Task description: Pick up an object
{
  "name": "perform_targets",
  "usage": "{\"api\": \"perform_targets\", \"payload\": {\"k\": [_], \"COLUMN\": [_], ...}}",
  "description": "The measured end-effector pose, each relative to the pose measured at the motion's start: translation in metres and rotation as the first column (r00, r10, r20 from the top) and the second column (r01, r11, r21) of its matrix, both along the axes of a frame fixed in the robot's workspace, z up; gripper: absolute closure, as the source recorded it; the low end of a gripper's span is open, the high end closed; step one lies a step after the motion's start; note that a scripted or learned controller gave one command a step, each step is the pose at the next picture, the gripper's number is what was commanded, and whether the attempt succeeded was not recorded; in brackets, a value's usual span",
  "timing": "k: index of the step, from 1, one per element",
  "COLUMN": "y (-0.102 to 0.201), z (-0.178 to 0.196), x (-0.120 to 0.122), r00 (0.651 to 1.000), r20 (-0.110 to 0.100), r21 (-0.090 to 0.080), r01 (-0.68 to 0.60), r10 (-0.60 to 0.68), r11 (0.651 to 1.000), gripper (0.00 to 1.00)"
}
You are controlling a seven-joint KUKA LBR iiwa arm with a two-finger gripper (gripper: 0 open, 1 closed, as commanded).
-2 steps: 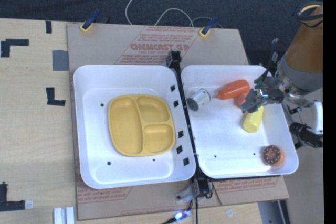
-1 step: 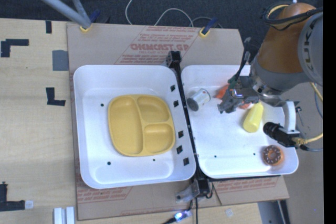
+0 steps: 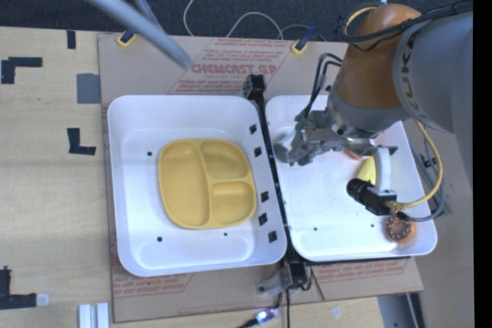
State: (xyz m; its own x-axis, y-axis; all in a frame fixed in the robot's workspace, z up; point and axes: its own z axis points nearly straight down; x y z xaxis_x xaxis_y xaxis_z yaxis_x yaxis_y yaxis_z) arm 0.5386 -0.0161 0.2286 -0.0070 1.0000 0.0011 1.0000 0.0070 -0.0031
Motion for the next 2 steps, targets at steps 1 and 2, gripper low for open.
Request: {"api": "perform_targets", "payload": {"k": [1, 2], "y": [0.055, 0.102], "z": [-0.009, -0.003], "x": [0.009, 0.013], "r00": [1.000, 1.000], "r20": [0.000, 0.001], "r21": [0.000, 0.000], "r01": [0.000, 0.000], "r10": [0.000, 0.000], "r11": [1.000, 1.000], "gripper": [1.00, 1.00]}}
